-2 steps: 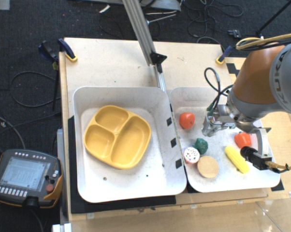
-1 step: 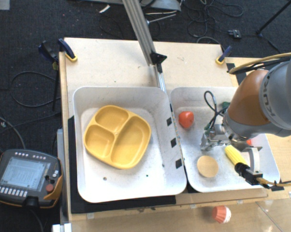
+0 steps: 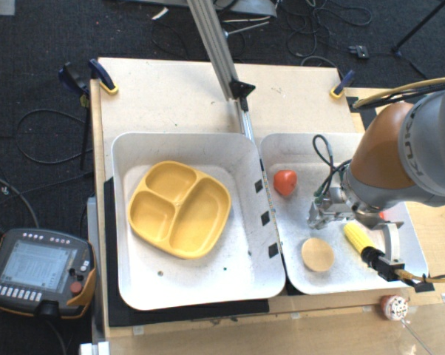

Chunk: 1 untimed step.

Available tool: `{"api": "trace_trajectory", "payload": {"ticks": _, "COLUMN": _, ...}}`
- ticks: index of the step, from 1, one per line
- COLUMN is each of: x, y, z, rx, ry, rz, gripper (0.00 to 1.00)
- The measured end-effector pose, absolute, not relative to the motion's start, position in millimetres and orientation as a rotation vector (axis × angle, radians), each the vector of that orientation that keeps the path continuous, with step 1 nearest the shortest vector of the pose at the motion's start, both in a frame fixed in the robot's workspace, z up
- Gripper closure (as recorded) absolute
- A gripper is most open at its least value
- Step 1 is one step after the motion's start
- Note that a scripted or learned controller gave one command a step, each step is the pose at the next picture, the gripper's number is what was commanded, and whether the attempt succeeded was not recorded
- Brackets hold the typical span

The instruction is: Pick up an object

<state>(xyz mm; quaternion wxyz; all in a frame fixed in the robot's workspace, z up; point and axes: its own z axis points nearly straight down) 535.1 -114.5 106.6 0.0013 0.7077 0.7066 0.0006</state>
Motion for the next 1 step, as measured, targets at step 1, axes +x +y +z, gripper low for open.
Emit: {"api": "trace_trajectory", "payload": {"ticks": 1, "x": 496.5, "y": -208.3, "z": 96.4, "rx": 2.227, "ry": 2.212, "rz": -0.003, "gripper": 1.00}}
